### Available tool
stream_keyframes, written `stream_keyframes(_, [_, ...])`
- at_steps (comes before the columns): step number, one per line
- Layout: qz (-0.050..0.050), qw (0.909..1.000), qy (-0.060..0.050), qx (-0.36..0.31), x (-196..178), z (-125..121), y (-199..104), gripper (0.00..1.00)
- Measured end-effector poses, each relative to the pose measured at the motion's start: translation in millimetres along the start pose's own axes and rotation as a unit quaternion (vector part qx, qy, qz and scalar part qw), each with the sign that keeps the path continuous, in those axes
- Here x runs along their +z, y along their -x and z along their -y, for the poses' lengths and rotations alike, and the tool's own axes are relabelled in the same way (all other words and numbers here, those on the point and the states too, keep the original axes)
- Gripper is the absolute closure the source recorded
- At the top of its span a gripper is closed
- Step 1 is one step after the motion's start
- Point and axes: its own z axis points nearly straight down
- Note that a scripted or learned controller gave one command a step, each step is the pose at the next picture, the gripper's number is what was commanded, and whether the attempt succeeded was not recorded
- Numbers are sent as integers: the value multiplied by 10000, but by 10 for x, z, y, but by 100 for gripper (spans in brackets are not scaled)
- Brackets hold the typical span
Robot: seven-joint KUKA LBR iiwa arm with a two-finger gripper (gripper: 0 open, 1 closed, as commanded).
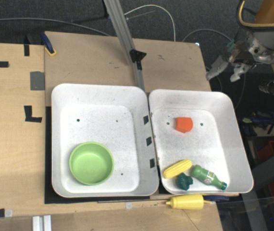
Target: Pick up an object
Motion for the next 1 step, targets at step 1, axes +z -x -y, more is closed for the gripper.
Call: stream_keyframes(1, [2,10000,-3,2,0,1,1,0])
